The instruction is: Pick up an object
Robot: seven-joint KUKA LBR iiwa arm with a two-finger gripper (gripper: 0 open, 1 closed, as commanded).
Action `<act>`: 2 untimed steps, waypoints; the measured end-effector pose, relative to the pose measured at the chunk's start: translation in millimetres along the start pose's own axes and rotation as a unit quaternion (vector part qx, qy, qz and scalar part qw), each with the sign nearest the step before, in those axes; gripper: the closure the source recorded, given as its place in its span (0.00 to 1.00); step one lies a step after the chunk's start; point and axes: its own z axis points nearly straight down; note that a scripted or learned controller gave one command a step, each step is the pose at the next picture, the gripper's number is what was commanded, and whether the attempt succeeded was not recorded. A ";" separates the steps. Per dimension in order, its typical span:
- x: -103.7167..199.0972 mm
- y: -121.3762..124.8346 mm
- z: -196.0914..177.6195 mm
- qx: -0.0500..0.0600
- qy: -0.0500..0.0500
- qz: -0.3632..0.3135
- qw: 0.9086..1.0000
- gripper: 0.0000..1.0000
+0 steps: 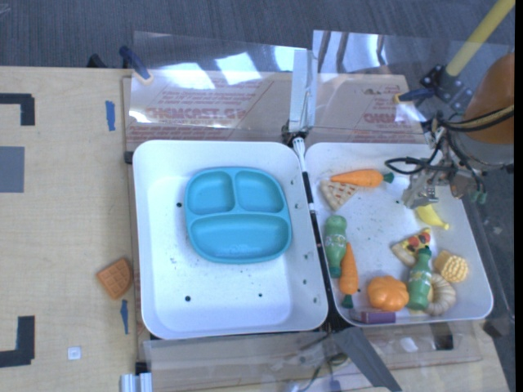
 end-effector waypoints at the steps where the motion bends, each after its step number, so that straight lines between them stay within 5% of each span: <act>1: 0.4 0.2 0.9 0.000 0.001 0.000 1.000 0.00; 2: -1.0 -0.1 15.6 -0.001 0.008 -0.004 1.000 0.00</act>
